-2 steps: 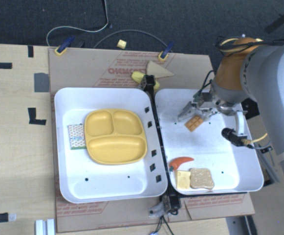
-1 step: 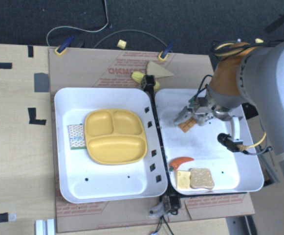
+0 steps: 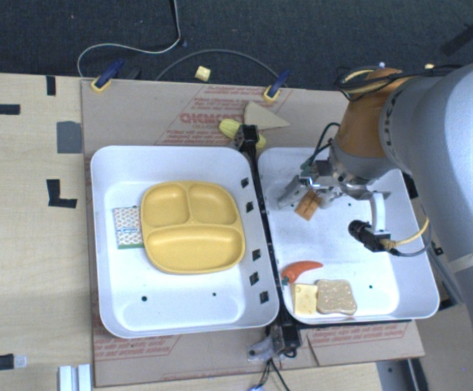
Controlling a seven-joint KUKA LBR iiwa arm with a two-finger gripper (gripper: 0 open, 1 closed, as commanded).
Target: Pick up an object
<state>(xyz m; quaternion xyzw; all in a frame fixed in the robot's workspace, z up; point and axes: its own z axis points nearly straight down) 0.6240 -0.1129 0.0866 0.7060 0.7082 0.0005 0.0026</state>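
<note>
My gripper [image 3: 305, 198] hangs low over the upper left part of the right bin [image 3: 407, 300], open, with one silver finger [image 3: 287, 194] pointing left. A small brown block [image 3: 307, 209] lies on the bin floor right at the fingertips; I cannot tell whether it is touched. At the front of this bin lie an orange-red pepper-shaped piece [image 3: 303, 269], a yellow cheese slice [image 3: 304, 300] and a toast slice [image 3: 335, 296]. The left bin [image 3: 179, 316] holds a yellow divided plate [image 3: 193, 226] and a small patterned card [image 3: 126, 225].
The grey arm [image 3: 431, 137] covers the right bin's right and back side, with a black cable fitting [image 3: 366, 235] hanging over the bin's middle. A yellow item [image 3: 231, 127] and a tan wedge [image 3: 266, 117] lie on the cardboard behind the bins.
</note>
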